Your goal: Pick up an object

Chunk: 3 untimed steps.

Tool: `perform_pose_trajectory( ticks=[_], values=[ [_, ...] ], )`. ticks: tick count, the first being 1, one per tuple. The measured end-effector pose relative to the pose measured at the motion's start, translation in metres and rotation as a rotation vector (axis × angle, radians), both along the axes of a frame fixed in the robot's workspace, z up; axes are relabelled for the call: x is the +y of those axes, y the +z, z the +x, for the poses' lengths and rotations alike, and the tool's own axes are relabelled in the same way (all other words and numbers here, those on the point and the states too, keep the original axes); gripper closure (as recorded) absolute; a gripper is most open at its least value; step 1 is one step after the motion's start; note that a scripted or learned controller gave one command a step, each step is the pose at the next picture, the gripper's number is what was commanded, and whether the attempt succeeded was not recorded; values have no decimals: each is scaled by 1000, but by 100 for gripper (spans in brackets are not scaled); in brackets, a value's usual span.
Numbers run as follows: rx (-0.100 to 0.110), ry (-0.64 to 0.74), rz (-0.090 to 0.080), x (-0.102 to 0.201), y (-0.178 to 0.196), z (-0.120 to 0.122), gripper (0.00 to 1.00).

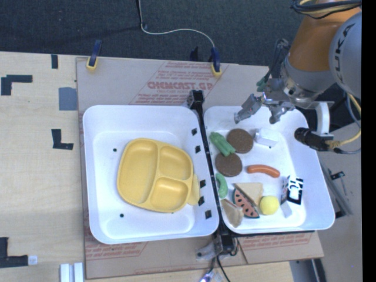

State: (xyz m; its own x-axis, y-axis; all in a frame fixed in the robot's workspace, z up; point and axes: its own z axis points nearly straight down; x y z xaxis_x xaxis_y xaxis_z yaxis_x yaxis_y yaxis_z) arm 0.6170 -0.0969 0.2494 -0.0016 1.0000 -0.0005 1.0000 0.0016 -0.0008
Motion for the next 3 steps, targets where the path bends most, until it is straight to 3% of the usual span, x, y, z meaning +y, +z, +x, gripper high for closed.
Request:
perform_pose_trajectory(
  ticks=[1,2,3],
  values=[
    [4,-4,-2,-59,-70,15,0],
    [-7,1,-8,-57,-153,35,0],
    [-34,6,-4,-74,-152,21,0]
  ],
)
